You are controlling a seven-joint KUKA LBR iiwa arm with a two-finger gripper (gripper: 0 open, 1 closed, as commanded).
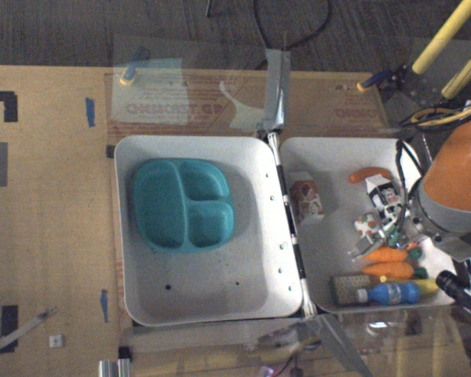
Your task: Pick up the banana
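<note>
A yellow piece (pixel 427 286) that looks like the banana lies at the front right of the right bin (pixel 330 151), partly hidden behind a blue bottle (pixel 389 293) and the arm. The arm's orange band (pixel 457 171) hangs over the bin's right side. My gripper (pixel 395 228) reaches down and left from it. It sits just above two orange carrots (pixel 388 254), among small white packets, up and left of the yellow piece.
The right bin also holds a small brown carton (pixel 306 199), a red sausage (pixel 369 174), a white carton (pixel 385 194) and a grey block (pixel 348 287). A teal divided plate (pixel 182 203) lies in the left bin (pixel 141 289). A metal divider (pixel 286 226) separates the bins.
</note>
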